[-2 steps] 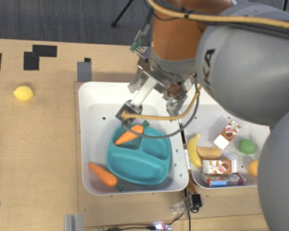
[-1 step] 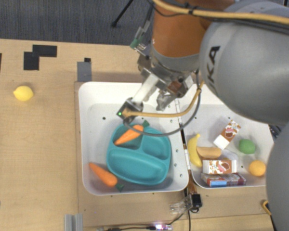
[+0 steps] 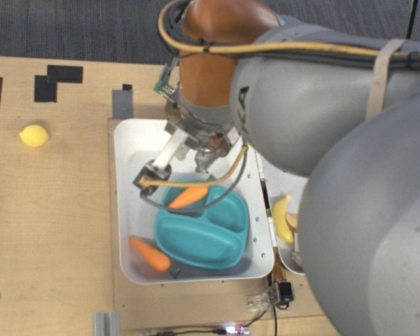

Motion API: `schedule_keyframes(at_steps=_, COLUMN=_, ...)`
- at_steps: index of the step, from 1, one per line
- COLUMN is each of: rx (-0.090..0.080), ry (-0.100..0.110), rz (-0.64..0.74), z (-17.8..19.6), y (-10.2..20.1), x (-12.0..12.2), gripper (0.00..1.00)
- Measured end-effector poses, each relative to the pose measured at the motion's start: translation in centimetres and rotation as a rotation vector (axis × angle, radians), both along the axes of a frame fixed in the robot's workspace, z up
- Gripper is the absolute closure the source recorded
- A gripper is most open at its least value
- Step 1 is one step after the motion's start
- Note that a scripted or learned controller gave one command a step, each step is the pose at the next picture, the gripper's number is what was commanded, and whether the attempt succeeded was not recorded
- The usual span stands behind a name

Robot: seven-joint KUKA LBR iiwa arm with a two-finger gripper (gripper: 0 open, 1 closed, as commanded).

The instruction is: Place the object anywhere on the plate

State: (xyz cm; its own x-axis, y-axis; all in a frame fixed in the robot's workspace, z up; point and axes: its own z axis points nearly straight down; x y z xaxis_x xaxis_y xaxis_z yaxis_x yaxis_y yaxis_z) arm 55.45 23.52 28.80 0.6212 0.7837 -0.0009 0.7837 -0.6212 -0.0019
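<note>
A teal divided plate (image 3: pixel 210 240) lies in the left white bin (image 3: pixel 126 187). One orange carrot (image 3: pixel 189 196) rests on the plate's upper left part, tilted up to the right. A second carrot (image 3: pixel 150 254) lies on the bin floor just off the plate's lower left edge. My gripper (image 3: pixel 206 154) hangs above the back of the bin, a little above the carrot on the plate and apart from it. The orange wrist and the grey arm hide the bin's back right corner.
A yellow lemon (image 3: pixel 33 136) sits on the wooden bench far to the left. A banana (image 3: pixel 283 217) lies in the right bin, mostly hidden under the arm. Black markers (image 3: pixel 56 81) lie flat along the bench's back edge.
</note>
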Motion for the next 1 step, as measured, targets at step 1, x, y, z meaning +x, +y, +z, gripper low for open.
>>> schedule_keyframes(at_steps=1, rx=0.000, ry=-0.002, rz=-0.001, z=0.08, y=-0.03, x=0.04, gripper=0.00)
